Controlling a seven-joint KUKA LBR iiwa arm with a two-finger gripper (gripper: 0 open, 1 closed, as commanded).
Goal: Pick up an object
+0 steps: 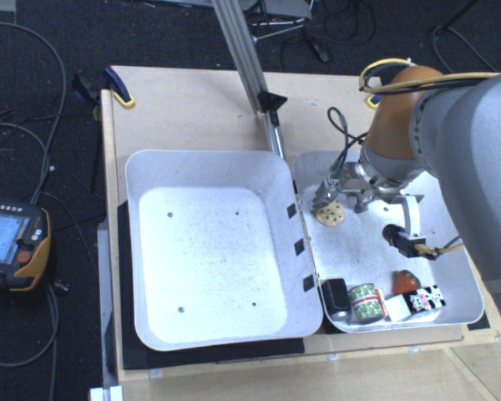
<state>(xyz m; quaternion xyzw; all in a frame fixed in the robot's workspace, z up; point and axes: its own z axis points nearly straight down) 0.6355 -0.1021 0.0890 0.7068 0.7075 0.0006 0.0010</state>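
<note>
Camera view: in the right bin (451,192), the hand (332,192), its grip state unclear, hangs just above a tan dotted die (330,215).

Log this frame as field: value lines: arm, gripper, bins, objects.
arm: reaches in from the right, over the right bin
gripper: low in that bin's upper left, just above the tan dotted piece
left bin: white, speckled floor
near edge of right bin: black block, green-banded can, red object, black-and-white box
grasp: none confirmed
</note>
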